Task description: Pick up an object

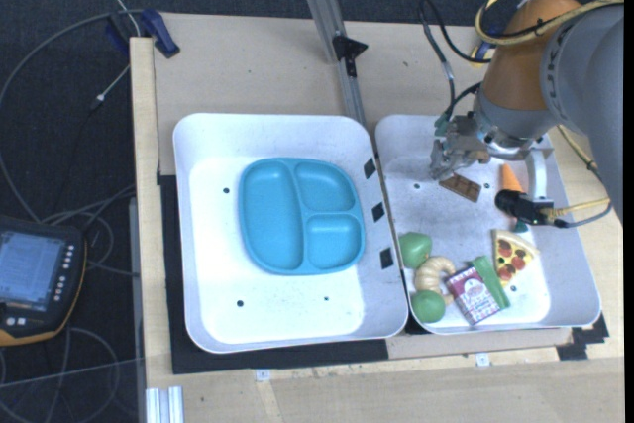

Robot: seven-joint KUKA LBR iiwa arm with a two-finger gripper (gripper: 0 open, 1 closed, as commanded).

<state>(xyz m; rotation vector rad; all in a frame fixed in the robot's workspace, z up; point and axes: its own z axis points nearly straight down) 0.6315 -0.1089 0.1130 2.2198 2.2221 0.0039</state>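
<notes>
From the overhead camera I see the gripper [448,157] low in the right bin's [570,287] far part, just beside a brown block [462,186]. I cannot tell how its fingers stand. A blue divided tray [300,215] sits in the left bin [203,243].

Grey arm entered from the right, bent downward at the orange-banded wrist. The pincer [448,157] pointed down, low over the scene; its finger spacing could not be resolved.
</notes>
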